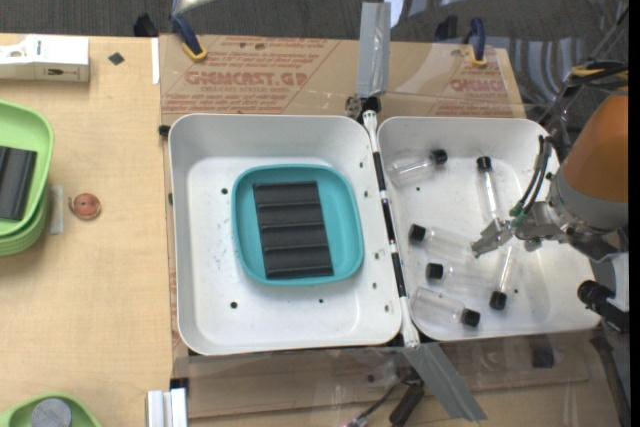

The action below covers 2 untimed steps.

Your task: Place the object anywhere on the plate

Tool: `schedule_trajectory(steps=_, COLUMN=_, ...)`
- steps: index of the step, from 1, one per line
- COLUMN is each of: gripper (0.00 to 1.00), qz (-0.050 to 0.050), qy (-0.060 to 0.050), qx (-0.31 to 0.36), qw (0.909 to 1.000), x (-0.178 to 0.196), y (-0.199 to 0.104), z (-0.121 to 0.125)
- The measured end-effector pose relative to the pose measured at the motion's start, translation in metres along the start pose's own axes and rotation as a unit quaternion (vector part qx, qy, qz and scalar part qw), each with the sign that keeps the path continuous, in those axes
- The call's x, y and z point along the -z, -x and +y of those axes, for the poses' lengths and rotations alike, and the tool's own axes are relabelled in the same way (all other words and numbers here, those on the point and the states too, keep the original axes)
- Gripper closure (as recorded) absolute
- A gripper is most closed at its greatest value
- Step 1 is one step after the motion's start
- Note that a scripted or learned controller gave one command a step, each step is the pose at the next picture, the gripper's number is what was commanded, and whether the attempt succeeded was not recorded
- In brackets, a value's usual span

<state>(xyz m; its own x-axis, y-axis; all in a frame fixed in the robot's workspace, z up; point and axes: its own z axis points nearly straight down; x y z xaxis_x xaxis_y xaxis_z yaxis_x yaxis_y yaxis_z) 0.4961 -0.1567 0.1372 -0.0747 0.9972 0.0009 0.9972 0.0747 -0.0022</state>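
Across the frame's middle sit 2 shallow white bins: the left bin holds a teal rounded-square plate carrying a black ribbed block. At right, the arm is cut off by the frame edge. Its gripper is hard to read; whether it is spread or pinching, I cannot tell. Clear, black-capped vials scatter the right bin, faint against white.

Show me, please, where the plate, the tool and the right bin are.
plate [345, 215]: camera view, its teal right rim.
tool [487, 243]: camera view, between its fingertips.
right bin [455, 127]: camera view, its back wall.
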Motion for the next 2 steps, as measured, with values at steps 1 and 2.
schedule_trajectory(steps=1, gripper=1.0, qz=0.0, qy=0.0, qx=-0.002, qw=1.0, x=0.0086, y=0.0012, z=0.0003)
schedule_trajectory(steps=2, gripper=0.0, qz=0.0, qy=0.0, qx=-0.001, qw=1.0, x=0.0087, y=0.0012, z=0.0002)
